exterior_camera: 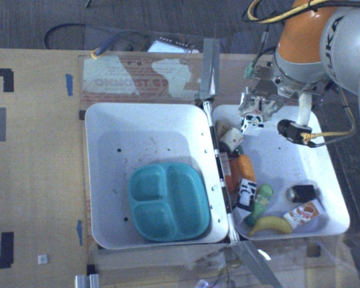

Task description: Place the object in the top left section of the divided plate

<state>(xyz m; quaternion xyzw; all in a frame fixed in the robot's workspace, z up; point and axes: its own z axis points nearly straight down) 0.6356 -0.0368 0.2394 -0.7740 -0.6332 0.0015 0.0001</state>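
Observation:
A teal divided plate (168,201) lies in the left white bin (108,131), toward its front right, and all its sections are bare. My gripper (255,108) hangs over the back left corner of the right bin (324,161). Just below it is a small black-and-white item (251,123), and I cannot tell whether the two touch. A white cup (231,139) lies on its side just in front of the gripper.
The right bin holds a carrot-like orange item (241,168), a black-and-white pack (246,193), a green bottle (261,199), a banana (271,224), a red-and-white carton (303,214) and a small black object (303,192). A metal divider (209,71) runs between the bins.

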